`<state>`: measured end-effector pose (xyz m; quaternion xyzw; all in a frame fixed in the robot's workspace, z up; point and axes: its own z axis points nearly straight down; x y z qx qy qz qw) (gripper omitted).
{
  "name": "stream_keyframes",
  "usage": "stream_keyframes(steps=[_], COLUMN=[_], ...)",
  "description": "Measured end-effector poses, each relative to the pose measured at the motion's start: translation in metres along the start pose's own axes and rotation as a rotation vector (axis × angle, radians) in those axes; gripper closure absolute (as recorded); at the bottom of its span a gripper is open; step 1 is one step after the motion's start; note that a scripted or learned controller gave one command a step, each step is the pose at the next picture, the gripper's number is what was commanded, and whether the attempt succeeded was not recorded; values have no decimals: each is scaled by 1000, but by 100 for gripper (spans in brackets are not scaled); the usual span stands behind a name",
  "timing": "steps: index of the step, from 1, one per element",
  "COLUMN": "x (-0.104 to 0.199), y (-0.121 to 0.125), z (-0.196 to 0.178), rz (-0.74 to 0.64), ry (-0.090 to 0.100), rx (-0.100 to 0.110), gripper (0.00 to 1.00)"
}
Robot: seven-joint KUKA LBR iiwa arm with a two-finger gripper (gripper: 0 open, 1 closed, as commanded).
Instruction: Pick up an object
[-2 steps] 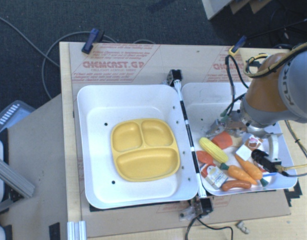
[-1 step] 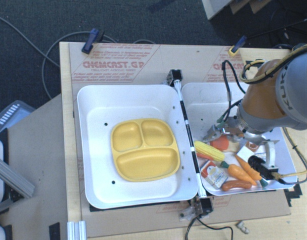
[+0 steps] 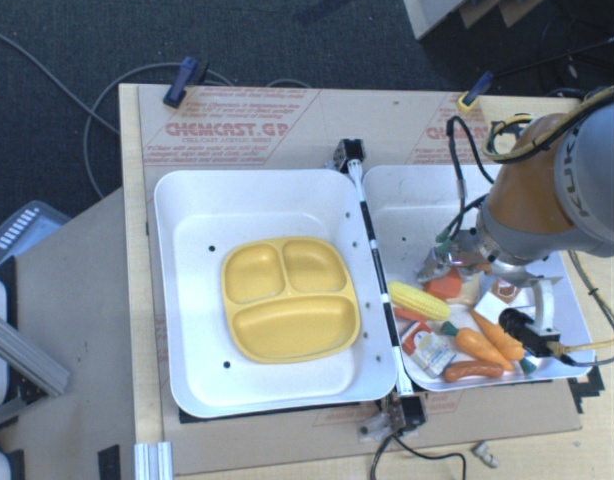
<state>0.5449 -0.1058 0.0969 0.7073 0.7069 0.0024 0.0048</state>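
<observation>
Gripper [image 3: 455, 264] sits low in the right bin [image 3: 407, 193], over the toy-food pile. Open or closed, holding or not: can't tell, the wrist and orange band [image 3: 527, 198] hide that end from above. No object visibly lifted.

Likely target is whatever lies directly under it: a red-orange round piece, maybe a tomato [image 3: 444, 287], touching or just beside the gripper tip. Corn cob [image 3: 419, 299] lies just left of that, near the divider. Carrot [image 3: 490, 342] and a sausage-like piece [image 3: 470, 370] sit nearer the front edge, with a small packaged item [image 3: 434, 353] between corn and sausage.

Risks, my judgement:
- Clutter. Pieces touch each other, so closing could catch two, or nudge the round one away (round items roll off pads).
- Corn lies close enough to get clipped or dragged on the way up.
- The gripper works near the bin's left wall and divider; a sideways shift could scrape it.
- Cables [image 3: 472, 158] loop beside the wrist; snag possible on retreat.
- A shallow grasp on a smooth plastic piece may slip during lift.

Left bin [image 3: 187, 208] holds a yellow divided plate [image 3: 289, 298], well apart from the action.

Readable text: the board [image 3: 227, 128] under the bins reads "CHEMCAST GP" in red, repeated partly on the right side; smaller lines below are illegible. The arm carries partial lettering at the frame edge, unreadable.
</observation>
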Motion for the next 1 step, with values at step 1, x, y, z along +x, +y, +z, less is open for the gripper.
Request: stream_keyframes(steps=[1], x=[60], y=[4], z=[-88], rz=[-2], ry=[4], rx=[9], gripper=[100])
